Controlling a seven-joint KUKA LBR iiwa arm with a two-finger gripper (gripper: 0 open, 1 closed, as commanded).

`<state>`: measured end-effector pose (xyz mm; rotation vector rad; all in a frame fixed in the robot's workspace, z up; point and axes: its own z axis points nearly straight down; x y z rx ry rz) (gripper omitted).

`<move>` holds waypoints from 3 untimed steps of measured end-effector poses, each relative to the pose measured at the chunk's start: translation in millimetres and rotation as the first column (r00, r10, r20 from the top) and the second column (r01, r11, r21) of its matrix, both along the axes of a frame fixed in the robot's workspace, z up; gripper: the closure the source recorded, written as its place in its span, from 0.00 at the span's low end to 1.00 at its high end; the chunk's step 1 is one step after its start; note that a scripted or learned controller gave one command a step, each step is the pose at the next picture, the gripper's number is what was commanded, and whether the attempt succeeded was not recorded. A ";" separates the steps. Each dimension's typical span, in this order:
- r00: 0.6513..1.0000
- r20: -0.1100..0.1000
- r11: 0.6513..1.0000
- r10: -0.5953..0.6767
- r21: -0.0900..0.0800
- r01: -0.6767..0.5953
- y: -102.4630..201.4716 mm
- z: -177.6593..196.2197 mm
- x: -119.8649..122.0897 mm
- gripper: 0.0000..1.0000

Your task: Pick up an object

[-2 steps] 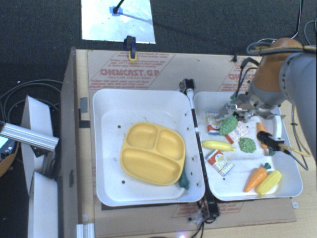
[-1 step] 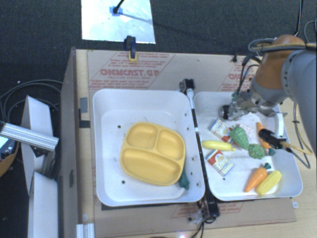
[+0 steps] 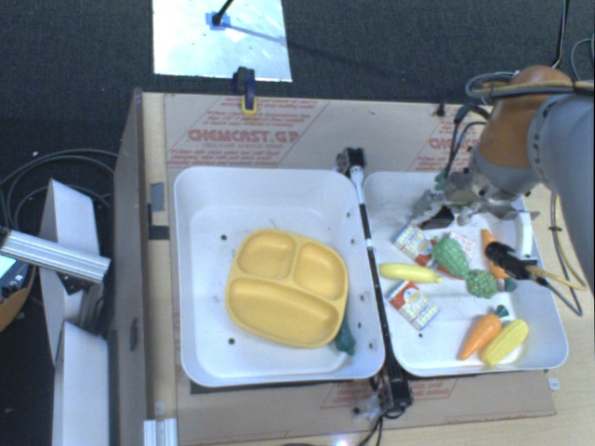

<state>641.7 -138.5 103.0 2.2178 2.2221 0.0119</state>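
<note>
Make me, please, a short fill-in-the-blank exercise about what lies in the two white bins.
1. The yellow divided tray lies in the ____ bin.
2. The banana lies in the ____ bin.
3. The carrot near the front of that bin is touching the ____ corn cob.
4. The divided tray has ____ compartments.

Missing words: left; right; yellow; three

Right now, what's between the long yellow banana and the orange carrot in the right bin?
In the camera view, a small red and white packet lies between the yellow banana and the orange carrot.
</note>
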 end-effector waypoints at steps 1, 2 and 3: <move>1.000 0.025 1.000 -0.001 -0.008 0.001 -3.5 -8.7 -39.2 0.00; 1.000 0.007 1.000 0.005 -0.007 -0.005 14.2 -11.5 24.1 0.00; 1.000 0.013 1.000 0.005 -0.006 -0.005 14.2 1.0 24.3 1.00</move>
